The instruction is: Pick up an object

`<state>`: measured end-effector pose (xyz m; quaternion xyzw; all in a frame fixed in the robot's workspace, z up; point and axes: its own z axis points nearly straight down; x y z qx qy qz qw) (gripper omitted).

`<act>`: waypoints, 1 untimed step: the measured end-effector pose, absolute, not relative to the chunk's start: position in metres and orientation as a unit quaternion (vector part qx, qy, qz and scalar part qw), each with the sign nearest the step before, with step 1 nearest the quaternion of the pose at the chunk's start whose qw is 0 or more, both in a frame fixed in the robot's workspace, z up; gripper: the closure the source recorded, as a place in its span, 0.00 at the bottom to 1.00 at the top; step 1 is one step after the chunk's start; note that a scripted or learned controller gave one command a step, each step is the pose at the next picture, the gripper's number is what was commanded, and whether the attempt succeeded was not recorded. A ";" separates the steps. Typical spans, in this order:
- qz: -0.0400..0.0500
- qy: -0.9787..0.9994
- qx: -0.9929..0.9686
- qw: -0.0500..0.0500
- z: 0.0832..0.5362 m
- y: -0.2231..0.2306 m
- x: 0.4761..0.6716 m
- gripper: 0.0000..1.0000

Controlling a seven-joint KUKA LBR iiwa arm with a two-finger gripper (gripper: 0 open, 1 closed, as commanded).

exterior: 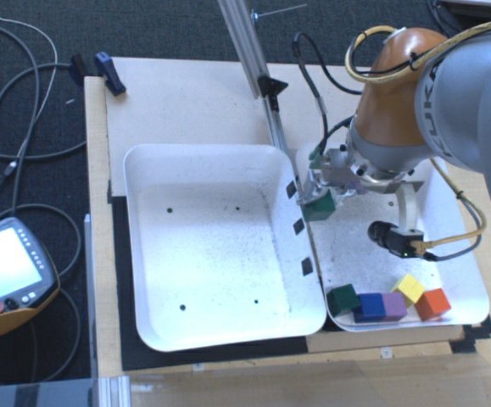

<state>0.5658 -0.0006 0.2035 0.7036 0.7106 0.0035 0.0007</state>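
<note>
My gripper (320,195) hangs over the left edge of the right bin (470,299), beside the divide between the two bins. A small green block (318,207) sits between its fingertips, and the fingers are shut on it. Along the right bin's front edge lie a dark green block (343,298), a blue block (369,307), a purple block (394,305), a yellow block (410,287) and an orange block (432,303), close together in a row.
The left bin (143,168) lies just left of the gripper. A slanted metal pole (243,41) rises behind the bins. A black device (395,237) on a cable hangs from the arm over the right bin. A teach pendant (8,274) lies off the bench at far left.
</note>
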 end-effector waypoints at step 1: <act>-0.001 0.709 0.705 -0.003 0.199 0.052 0.537 1.00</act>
